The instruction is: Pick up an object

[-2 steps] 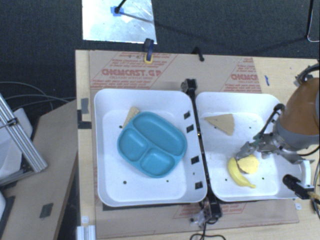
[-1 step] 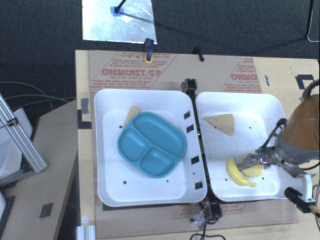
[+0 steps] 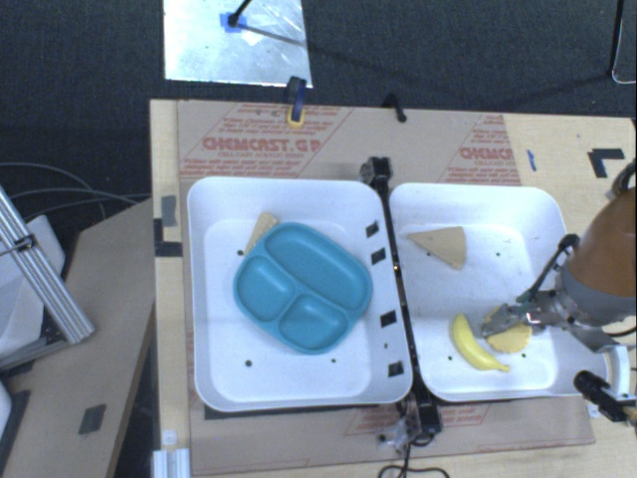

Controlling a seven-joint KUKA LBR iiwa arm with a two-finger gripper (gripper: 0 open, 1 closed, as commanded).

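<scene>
"CHEMCAST GP" (red) on bench sheet [image 3: 261,143]

A flat bench top covered in brown cardboard printed with red lettering [image 3: 269,142] filled the middle of the frame. Two shallow white plastic bins sat directly on it, side by side and touching along a black clipped seam at centre. The left bin [image 3: 214,267] lay at centre left, the right bin [image 3: 537,212] at centre right. A small yellow-and-blue clamp [image 3: 296,101] stood at the cardboard's upper edge, above the left bin.
</scene>
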